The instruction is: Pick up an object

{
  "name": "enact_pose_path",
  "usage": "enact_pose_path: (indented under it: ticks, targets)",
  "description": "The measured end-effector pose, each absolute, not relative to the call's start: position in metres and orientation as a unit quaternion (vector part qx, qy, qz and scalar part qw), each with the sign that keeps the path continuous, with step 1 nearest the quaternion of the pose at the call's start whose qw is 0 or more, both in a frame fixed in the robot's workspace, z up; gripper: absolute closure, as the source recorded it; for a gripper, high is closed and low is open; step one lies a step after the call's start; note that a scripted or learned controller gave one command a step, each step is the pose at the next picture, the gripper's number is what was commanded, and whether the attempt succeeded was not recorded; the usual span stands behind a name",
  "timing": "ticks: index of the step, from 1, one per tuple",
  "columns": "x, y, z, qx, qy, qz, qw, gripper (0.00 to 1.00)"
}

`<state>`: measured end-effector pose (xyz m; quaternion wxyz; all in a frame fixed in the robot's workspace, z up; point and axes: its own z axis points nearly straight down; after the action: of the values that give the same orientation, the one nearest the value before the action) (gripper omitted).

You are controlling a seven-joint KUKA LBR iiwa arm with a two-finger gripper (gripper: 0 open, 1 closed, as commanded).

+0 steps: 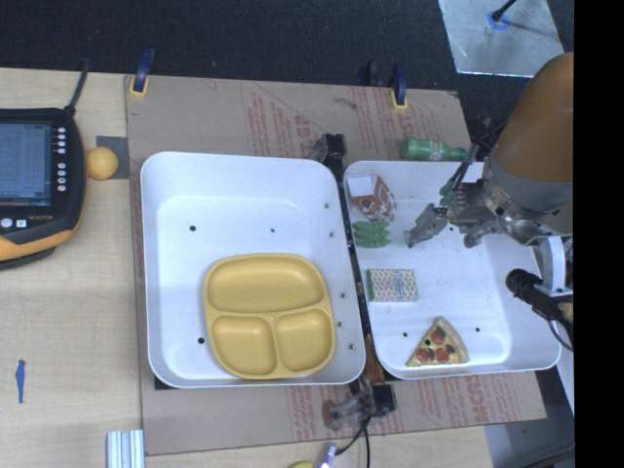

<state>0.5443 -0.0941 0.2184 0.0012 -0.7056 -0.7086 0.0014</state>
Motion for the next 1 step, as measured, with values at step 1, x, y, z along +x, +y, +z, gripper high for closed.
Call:
enact_pose_path:
  ticks: [1]
  targets:
    - [0.5769,-0.0976,0.1212,-0.705,-0.709,0.0024,0.002,0.0]
